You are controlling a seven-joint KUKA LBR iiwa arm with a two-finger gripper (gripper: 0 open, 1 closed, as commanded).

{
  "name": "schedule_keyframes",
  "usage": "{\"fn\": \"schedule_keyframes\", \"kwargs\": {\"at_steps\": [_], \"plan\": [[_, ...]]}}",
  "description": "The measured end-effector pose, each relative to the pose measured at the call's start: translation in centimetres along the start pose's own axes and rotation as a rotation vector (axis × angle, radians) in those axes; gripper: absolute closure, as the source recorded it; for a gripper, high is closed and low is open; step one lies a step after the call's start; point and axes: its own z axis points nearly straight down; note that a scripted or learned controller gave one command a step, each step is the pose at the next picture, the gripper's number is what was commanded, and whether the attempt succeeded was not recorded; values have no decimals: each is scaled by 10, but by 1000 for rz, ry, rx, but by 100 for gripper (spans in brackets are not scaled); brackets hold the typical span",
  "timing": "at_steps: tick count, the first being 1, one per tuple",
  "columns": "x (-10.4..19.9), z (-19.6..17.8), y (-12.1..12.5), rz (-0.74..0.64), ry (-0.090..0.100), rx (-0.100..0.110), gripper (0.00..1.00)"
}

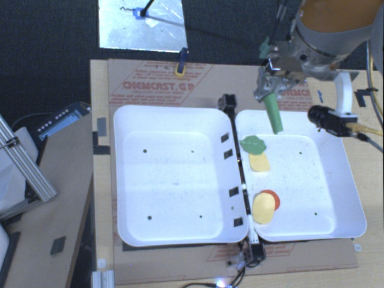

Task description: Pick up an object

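Under bins (180, 116) — cardboard (162, 80) printed "CHEMCAST GP"; fingers (271, 93) grip green stick (273, 114).

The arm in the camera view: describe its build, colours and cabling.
The arm is a thick, rounded grey body with a broad orange band above the wrist. Thin dark cables run along its left side down to the hand, a compact metallic grey block with small dark fittings.

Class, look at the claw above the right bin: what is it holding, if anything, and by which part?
The claw holds a green stick by its top end; the rest hangs down.
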Motion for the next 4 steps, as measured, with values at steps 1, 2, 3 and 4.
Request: {"fn": "schedule_keyframes", "kwargs": {"at_steps": [1,2,3,4], "plan": [[25,100,-29,3,-2,14,100],[-1,176,-38,11,-4,12,100],[0,172,-37,9,-2,5,0],[99,149,-26,-1,0,1,0]]}}
